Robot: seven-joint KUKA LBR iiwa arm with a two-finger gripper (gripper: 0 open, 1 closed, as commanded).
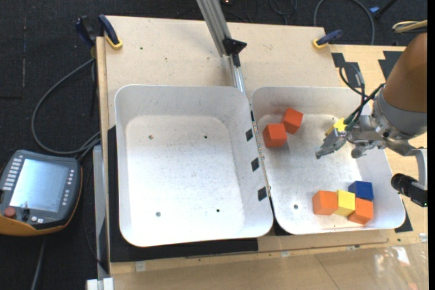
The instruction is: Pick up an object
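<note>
My gripper point(329, 145) hangs over the middle of the right bin point(306, 100), reaching in from the right. Two red-orange blocks point(275, 135) point(293, 120) lie to its left, near the bin's back left corner, apart from the gripper. At the bin's front right sits a tight cluster: an orange block point(325, 202), a yellow block point(346, 201), a blue block point(361, 189) and another orange block point(362, 210). A small yellow patch point(338, 125) shows just behind the gripper; I cannot tell what it is.
The left bin point(180, 166) stands beside the right one, with a raised divider between them. A slanted metal pole point(207, 0) comes down to the bins' back edge. A teach pendant point(37, 188) lies off the bench at the left.
</note>
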